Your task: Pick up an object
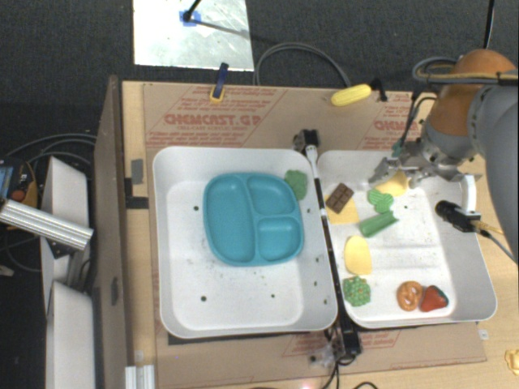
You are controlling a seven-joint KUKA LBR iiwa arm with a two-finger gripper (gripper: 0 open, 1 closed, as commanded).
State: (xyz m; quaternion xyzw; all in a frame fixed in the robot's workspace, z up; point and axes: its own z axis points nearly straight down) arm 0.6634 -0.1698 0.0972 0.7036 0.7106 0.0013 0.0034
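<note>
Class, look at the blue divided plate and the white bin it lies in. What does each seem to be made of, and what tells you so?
Blue divided plate: probably moulded plastic, matte; even colour and soft rounded compartment ridges.
White bin: likely thin formed plastic, smooth with slight sheen; rounded corners and a curled rim.

A sheet of reflective foil (193,23) lies on the dark floor at the upper left of the frame, bearing a small blue piece (190,18). A yellow clamp (351,95) and a blue-and-yellow clamp (220,83) sit on the upper edge of the brown cardboard base (243,118). Grey cables (296,53) loop above that edge, and metal framing (45,225) occupies the left side of the frame.
</note>
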